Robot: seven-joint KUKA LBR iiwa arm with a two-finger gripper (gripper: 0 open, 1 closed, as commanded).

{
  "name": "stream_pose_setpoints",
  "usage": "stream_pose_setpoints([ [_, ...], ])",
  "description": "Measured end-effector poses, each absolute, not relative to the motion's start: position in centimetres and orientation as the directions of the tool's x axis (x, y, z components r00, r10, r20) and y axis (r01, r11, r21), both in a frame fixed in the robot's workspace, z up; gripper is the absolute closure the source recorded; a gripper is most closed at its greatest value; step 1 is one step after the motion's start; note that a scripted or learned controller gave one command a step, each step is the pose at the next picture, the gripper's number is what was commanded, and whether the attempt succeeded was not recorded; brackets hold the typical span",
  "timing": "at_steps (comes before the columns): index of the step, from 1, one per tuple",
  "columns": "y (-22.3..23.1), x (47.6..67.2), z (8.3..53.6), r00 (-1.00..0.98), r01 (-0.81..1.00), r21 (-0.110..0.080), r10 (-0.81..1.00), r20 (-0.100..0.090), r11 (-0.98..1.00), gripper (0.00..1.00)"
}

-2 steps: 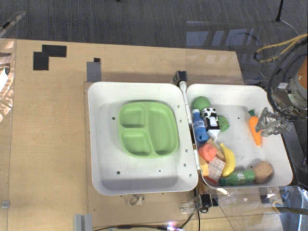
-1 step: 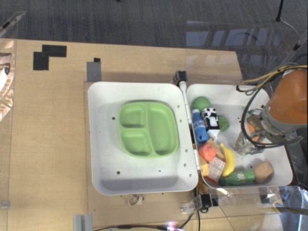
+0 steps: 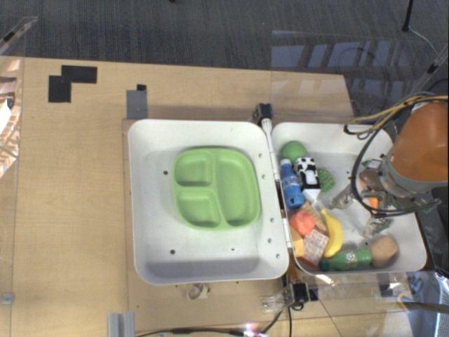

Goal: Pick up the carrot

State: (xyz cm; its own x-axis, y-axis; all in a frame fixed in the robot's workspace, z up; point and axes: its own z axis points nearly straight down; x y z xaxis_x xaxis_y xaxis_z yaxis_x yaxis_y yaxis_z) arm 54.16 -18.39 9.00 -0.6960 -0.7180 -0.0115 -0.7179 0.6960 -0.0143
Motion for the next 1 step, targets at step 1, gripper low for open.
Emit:
stream_pose_setpoints([
  [1,-20.51,60.94,8.87,-0.732,-0.681,-0.010,-0.681,-0.011,0.733,0.00],
])
